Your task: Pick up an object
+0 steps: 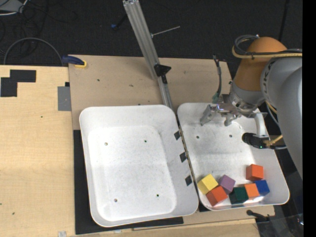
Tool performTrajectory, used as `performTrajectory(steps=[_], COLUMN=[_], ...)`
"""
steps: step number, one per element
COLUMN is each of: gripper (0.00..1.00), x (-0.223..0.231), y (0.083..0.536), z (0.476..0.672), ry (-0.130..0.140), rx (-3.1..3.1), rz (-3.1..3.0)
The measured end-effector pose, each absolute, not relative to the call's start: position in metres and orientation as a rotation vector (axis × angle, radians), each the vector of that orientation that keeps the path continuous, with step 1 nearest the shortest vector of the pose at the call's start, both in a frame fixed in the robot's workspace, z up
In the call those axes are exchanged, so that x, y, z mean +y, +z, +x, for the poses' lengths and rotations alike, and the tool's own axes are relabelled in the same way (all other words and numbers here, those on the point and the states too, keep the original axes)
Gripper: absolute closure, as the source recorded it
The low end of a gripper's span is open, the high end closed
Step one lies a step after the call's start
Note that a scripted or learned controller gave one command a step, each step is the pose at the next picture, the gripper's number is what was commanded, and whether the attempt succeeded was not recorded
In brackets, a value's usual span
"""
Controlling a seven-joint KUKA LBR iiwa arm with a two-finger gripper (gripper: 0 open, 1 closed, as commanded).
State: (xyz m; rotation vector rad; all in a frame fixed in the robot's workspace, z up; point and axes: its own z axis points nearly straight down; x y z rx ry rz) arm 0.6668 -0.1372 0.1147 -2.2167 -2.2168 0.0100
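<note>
No text or labels legible, perhaps from blur

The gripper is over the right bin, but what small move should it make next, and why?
Probably travel toward the near corner of the right bin. The gripper hangs over bare floor at the far end, while the yellow block, purple block and the other blocks cluster at the near edge.

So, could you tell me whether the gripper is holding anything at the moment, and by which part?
Nothing is held: the gripper is open over the right bin, far from the blocks.
</note>
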Motion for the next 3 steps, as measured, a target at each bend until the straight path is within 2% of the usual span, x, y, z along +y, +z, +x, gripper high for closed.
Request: performTrajectory(steps=[1, 2, 3], gripper=[1.00, 1.00, 1.00], x=[-0.137, -0.138, -0.027], y=[0.130, 0.225, 0.249], z=[0.668, 0.619, 0.586], ry=[0.005, -0.003, -0.001], rx=[-2.223, -2.219, -2.225], rz=[-2.216, -2.228, -2.210])
